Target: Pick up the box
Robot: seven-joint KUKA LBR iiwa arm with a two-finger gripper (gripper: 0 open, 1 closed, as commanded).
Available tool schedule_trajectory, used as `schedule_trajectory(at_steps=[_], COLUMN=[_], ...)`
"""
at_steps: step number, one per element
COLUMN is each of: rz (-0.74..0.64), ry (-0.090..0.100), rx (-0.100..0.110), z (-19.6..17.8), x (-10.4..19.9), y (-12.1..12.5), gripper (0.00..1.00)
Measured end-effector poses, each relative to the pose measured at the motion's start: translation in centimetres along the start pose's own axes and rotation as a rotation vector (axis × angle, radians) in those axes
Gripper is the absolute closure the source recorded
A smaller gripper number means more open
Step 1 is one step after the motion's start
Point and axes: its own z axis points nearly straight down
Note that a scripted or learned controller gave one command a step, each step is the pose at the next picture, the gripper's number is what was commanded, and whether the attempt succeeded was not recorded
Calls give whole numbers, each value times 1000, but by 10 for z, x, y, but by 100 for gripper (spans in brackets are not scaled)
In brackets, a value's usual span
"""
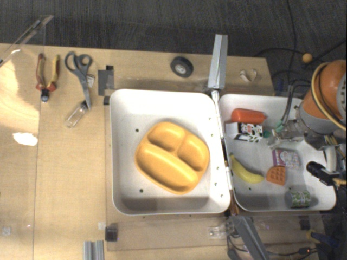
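Note:
The box (249, 131) is small and white with black cow-like print and a dark end. It lies flat in the right bin (325, 202), near that bin's upper left, just below a red-orange oblong item (248, 115). My gripper (278, 135) hangs over the right bin a short way to the right of the box, at the end of the grey arm with the orange band (328, 88). Nothing shows in its grasp.
The right bin also holds a banana (245, 172), a waffle-like orange piece (276, 175), a purple-and-white packet (286, 157) and a small can (299, 199). A large yellow bun-shaped thing (172, 156) fills the middle of the left bin (124, 145). Scissors (81, 72) and pliers (45, 73) lie on the bench.

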Motion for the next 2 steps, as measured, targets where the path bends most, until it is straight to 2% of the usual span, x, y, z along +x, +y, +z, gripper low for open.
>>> schedule_trajectory(at_steps=[1,2], rz=[0,23], ry=[0,5], rx=[0,11], z=[0,14], x=[0,-19], y=[0,-15], gripper=[0,0])
